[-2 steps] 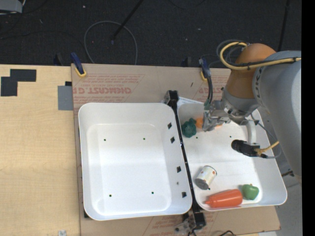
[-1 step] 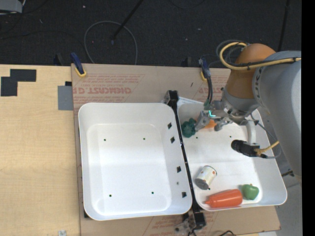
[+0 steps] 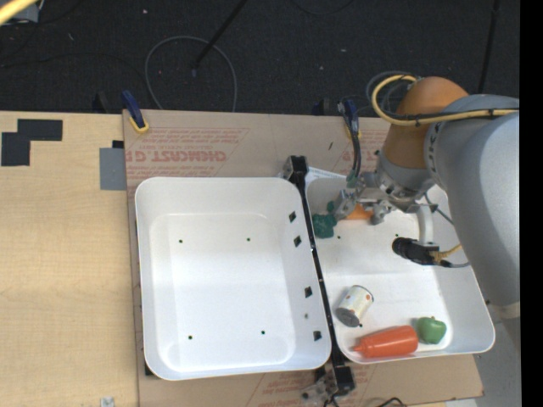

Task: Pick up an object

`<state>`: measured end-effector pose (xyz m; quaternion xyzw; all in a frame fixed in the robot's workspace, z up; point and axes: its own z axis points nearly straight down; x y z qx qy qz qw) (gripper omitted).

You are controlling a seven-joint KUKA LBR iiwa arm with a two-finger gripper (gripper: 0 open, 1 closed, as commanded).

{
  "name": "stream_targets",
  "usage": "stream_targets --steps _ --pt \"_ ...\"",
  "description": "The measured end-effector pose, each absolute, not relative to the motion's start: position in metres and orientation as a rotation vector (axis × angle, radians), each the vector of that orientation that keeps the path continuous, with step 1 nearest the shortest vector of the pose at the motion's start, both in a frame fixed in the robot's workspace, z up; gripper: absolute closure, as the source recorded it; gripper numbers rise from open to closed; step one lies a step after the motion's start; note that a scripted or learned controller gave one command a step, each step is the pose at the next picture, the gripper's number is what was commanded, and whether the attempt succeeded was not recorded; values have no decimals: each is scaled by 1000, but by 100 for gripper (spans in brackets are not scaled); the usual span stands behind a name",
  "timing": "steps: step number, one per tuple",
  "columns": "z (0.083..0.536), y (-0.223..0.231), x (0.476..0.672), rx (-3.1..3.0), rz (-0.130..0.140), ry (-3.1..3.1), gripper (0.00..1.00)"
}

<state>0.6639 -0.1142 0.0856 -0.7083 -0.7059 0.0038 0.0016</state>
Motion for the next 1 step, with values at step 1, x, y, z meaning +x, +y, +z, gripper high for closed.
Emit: stream_targets --steps 1 --pt "93 -112 663 -2217 15 -2213 100"
